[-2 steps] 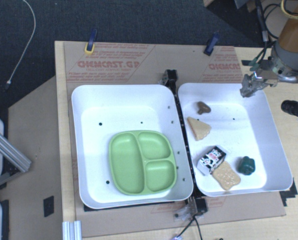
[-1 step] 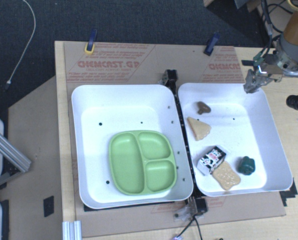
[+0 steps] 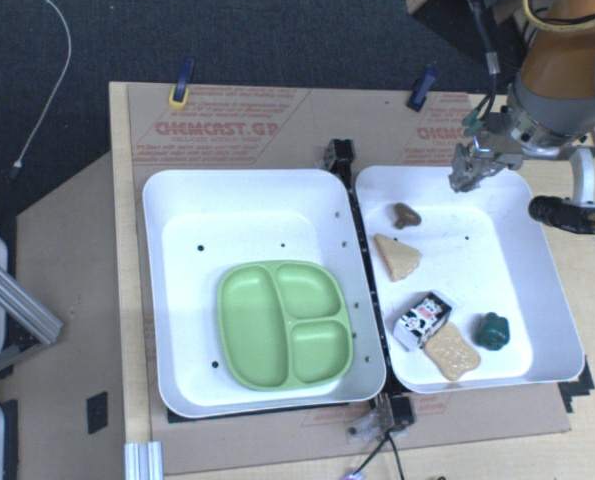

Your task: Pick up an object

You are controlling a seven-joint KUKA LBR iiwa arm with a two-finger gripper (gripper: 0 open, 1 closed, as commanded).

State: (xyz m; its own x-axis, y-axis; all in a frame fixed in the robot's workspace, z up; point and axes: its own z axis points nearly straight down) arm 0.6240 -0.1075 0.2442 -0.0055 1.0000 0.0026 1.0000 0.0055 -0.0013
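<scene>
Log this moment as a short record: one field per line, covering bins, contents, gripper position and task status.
left bin: holds a green divided plate
right bin: holds five small items
items: brown lump, tan wedge, black-and-white carton, tan slice, dark green piece
gripper: above the right bin's far edge, nothing seen between its fingers
nearest item to gripper: brown lump
task status: no object picked up yet

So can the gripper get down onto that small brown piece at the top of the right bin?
Probably yes. The gripper hovers above the right bin's far edge, and the brown piece lies alone with nothing over it.
</scene>
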